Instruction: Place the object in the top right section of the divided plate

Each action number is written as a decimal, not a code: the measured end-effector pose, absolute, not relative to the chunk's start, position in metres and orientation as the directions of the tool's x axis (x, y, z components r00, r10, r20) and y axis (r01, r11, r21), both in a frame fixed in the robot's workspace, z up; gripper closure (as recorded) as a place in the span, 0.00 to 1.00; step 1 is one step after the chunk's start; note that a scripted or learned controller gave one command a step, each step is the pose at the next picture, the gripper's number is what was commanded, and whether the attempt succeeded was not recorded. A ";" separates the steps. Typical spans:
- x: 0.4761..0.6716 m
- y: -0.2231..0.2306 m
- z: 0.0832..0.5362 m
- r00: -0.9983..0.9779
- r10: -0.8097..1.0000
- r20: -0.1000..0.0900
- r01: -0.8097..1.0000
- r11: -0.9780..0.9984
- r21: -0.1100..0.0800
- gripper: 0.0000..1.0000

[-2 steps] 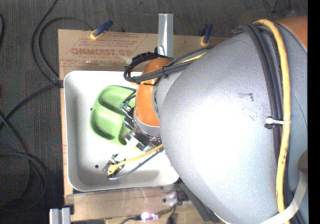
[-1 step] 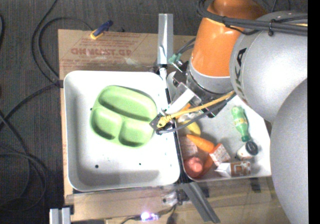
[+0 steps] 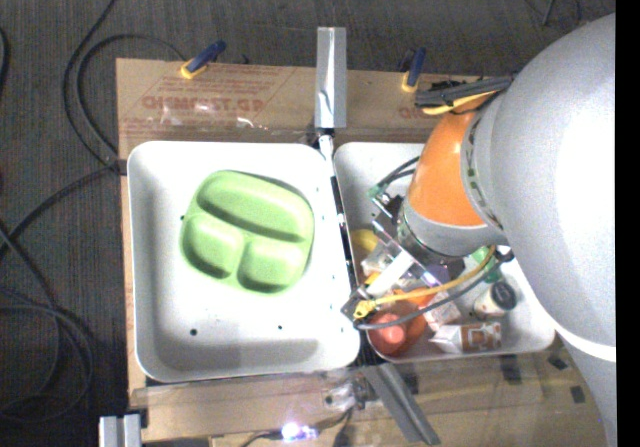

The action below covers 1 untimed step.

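Divided plate [image 3: 248, 231], green: centre of left bin [image 3: 165, 335]. Gripper [image 3: 378, 297]: right bin [image 3: 372, 157], near side, by red item [image 3: 392, 333]; open/closed can't tell.

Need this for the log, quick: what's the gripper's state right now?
Gripper: cannot be told; it is low in the right bin, just above a red object.

We saw soft, even light from above. The white bin [image 3: 165, 335] shone brightly, and the near arm [image 3: 575, 195] looked blurry.
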<state>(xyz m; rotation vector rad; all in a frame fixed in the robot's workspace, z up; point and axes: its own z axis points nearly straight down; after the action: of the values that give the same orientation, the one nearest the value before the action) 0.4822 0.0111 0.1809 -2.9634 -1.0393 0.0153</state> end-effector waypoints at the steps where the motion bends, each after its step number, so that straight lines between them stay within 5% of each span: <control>1: 0.497 -0.001 0.248 0.822 0.569 -0.009 0.569 -0.822 -0.001 1.00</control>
<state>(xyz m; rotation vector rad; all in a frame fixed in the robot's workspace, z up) 0.4973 -0.0011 0.2478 -3.0005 -0.9374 0.0131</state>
